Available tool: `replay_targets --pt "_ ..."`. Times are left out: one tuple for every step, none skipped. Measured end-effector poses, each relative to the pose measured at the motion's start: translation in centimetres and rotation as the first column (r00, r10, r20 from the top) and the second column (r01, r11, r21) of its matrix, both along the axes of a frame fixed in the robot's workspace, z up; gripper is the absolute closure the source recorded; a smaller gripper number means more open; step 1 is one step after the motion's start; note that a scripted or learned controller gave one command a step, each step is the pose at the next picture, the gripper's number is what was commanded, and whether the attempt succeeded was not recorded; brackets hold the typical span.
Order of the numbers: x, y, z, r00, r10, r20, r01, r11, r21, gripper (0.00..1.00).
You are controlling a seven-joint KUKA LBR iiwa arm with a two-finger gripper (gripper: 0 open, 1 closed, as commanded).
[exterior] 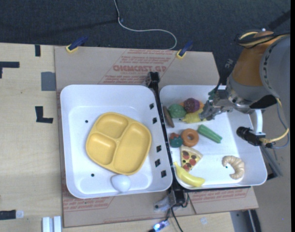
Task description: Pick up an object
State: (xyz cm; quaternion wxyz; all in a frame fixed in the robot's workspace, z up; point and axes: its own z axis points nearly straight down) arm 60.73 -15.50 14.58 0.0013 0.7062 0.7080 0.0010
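We find two white bins side by side on a cardboard sheet. The left bin (72,129) holds a yellow divided plate (118,142) near its middle, and a white egg (121,182) lies just beside the plate's near edge.

The right bin (254,170) holds the toy food. Along its far side we note a green vegetable (176,111), a dark red berry (191,104) and a small yellow piece (192,117) crowded together. Nearer the middle lie a brown doughnut (190,137), a small teal and orange piece (175,140) touching its left side, and a green pepper (210,133) to its right. Toward the near side we record a pizza slice (190,158), a banana (188,177) against the near left corner, and a croissant (234,166) toward the near right corner.

The arm (256,66) reaches in from the right. Its gripper (209,112) is low over the far part of the right bin, just right of the yellow piece and just beyond the green pepper. We cannot tell how the jaws stand, and we see nothing between them.
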Motion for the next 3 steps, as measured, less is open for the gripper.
replay_targets --pt "0.4 -0.1 6.3 1.0 -0.001 0.002 0.001 1.0 -0.001 1.0" --pt "0.5 0.0 8.0 1.0 -0.001 -0.002 0.001 1.0 0.0 1.0" --pt "-0.1 4.4 8.0 1.0 0.003 -0.005 -0.003 1.0 0.002 1.0"
